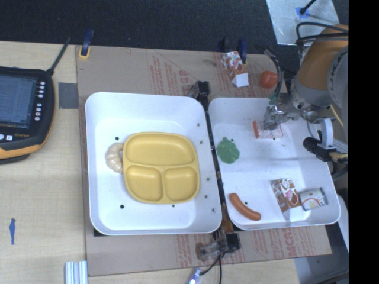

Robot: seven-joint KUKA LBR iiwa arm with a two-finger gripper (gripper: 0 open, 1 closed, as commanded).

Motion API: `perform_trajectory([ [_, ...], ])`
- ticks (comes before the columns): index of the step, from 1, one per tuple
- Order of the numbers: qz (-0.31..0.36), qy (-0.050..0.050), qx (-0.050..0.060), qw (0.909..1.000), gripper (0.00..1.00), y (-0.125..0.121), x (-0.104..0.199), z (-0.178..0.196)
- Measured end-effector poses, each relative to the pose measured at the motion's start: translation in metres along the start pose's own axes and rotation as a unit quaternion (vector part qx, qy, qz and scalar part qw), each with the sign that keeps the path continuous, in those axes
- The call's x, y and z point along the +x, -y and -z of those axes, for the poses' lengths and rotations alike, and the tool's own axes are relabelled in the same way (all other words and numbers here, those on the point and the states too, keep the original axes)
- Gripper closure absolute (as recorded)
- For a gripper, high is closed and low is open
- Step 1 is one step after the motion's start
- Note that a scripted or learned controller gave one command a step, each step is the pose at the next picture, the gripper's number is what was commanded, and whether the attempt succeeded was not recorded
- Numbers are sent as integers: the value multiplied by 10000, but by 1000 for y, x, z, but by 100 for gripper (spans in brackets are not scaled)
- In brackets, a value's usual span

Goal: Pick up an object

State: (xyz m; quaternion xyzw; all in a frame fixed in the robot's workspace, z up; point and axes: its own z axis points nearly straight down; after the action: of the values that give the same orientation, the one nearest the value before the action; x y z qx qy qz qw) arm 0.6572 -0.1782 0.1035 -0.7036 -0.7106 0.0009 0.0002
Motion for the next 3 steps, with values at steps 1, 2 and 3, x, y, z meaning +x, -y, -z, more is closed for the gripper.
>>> perform_trajectory([
  [1,-35,-2,0,10000,100,68,-33,90],
  [2,-34,-6,9,10000,0,68,-32,89],
  [3,-28,-7,17,10000,0,127,-32,19],
])
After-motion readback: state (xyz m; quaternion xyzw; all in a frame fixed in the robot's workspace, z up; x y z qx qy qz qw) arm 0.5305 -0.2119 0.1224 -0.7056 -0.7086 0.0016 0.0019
